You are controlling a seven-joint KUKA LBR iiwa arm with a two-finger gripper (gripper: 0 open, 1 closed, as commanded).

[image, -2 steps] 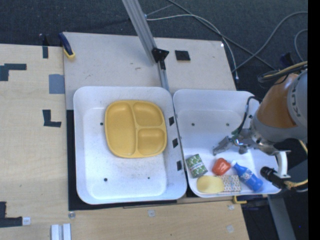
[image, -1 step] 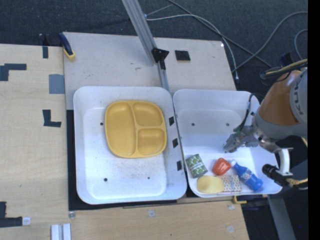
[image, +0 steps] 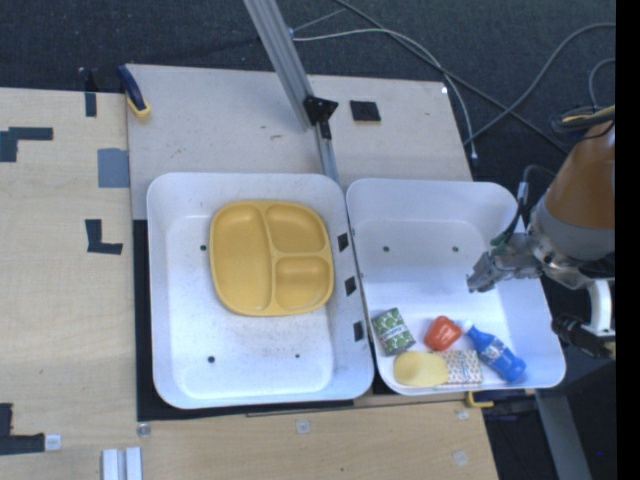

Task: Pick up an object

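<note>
Objects cluster in the right bin's point(image: 420, 203) near corner: green packet point(image: 392, 330), orange piece point(image: 442, 333), blue bottle point(image: 497, 355), yellow lump point(image: 420, 369). My gripper point(image: 483, 276) hovers above them, holding nothing; I can't tell its opening. I judge I'm approaching; next, descend onto one.

Yellow tray point(image: 270, 258) in left bin point(image: 165, 268)

Camera arrangement: a single fixed overhead view of the bench.
The camera looks down at a slant, from some height; the left bin point(image: 170, 298) and right bin point(image: 420, 203) sit side by side near the frame's centre, both whole in view; the bench point(image: 60, 298) extends left; the arm point(image: 585, 193) enters from the right edge; dark floor with cables point(image: 400, 38) spans the top.
</note>
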